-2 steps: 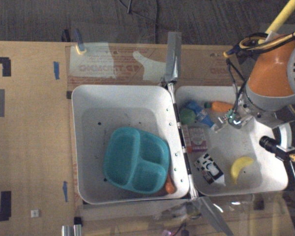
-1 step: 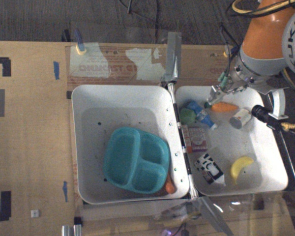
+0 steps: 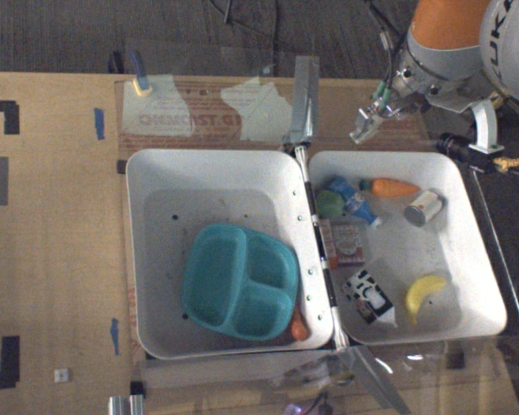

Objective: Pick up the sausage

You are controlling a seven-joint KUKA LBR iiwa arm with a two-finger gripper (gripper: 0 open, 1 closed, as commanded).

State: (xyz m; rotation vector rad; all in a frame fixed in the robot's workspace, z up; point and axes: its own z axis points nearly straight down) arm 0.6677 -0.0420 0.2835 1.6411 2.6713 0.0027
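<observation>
A small orange-red sausage (image 3: 298, 328) lies in the left bin (image 3: 147, 232), wedged in its near right corner beside a teal divided plate (image 3: 240, 280). Part of it is hidden by the plate's edge. My gripper (image 3: 365, 128) hangs high above the bench, over the back rim of the right bin (image 3: 467, 258) near its left corner. It is far from the sausage and nothing shows in it.
The right bin holds an orange carrot (image 3: 394, 188), a blue item (image 3: 339, 186), a green item (image 3: 329, 204), a grey can (image 3: 423, 207), a yellow banana (image 3: 424, 296), a small flat pack (image 3: 342, 243) and a black-and-white carton (image 3: 369, 296). A metal divider (image 3: 304, 102) stands behind the bins.
</observation>
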